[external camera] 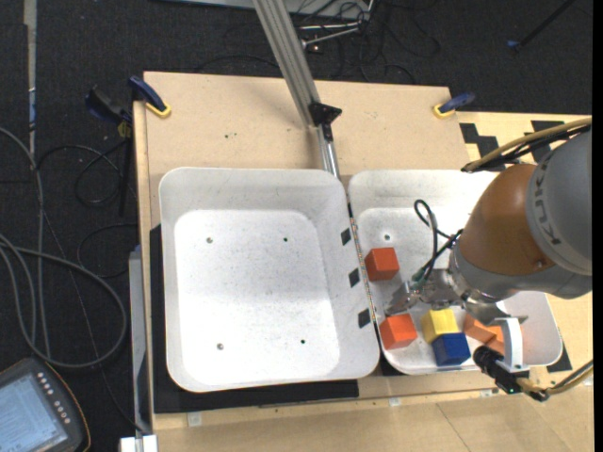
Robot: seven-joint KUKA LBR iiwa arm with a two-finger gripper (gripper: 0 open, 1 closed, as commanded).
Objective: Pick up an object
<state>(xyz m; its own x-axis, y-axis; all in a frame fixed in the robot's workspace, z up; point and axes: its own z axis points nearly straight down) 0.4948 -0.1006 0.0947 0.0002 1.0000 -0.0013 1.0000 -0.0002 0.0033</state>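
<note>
4 blocks (423, 329), right bin (377, 205), arm (523, 234) overhead

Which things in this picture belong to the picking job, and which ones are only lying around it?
For the job: orange block, second orange block, yellow block, blue block, right bin, gripper.

Just around: left bin, two clamps, cables, screen.

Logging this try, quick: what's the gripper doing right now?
Gripper: cannot be told; it sits low in the right bin beside the orange blocks.
</note>
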